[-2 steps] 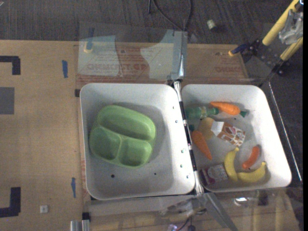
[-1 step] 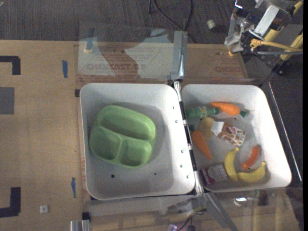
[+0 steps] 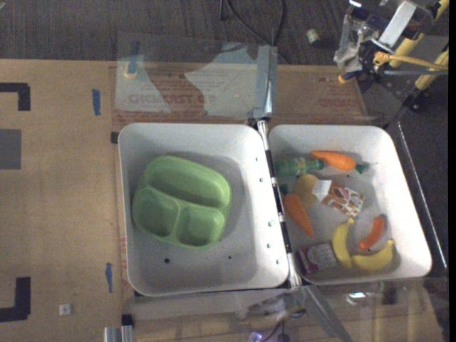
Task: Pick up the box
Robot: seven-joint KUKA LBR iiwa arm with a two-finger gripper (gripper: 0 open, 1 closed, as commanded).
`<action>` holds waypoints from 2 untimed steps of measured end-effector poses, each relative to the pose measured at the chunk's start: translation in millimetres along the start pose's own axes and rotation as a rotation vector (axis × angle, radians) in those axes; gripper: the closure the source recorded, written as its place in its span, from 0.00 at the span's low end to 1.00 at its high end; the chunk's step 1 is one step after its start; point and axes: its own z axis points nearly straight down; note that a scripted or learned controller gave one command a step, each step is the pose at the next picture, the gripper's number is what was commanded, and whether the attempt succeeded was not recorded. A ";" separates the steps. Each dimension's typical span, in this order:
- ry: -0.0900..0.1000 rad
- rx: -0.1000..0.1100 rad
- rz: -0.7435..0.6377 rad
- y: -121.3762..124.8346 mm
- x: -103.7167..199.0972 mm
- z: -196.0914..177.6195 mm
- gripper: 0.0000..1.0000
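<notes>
Two small boxes lie in the right bin (image 3: 410, 191). A white and orange carton (image 3: 343, 198) sits near the bin's middle, lying tilted. A dark red box (image 3: 317, 257) rests flat in the front left corner beside the bananas. My gripper (image 3: 351, 47) hangs at the top right of the view, beyond the bench's far edge and well behind the right bin. It is far from both boxes and nothing shows in it.
The right bin also holds two carrots (image 3: 333, 160) (image 3: 298, 214), a green bottle (image 3: 297, 166), a yellow piece (image 3: 306, 188), bananas (image 3: 356, 251) and a red pepper (image 3: 372, 233). A green divided plate (image 3: 182, 201) lies in the left bin (image 3: 135, 144). A cable (image 3: 274, 6) loops on the floor behind.
</notes>
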 end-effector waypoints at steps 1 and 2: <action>0.000 -0.003 -0.005 -0.4 2.6 -10.8 1.00; -0.001 -0.006 -0.010 -0.8 4.9 -21.3 1.00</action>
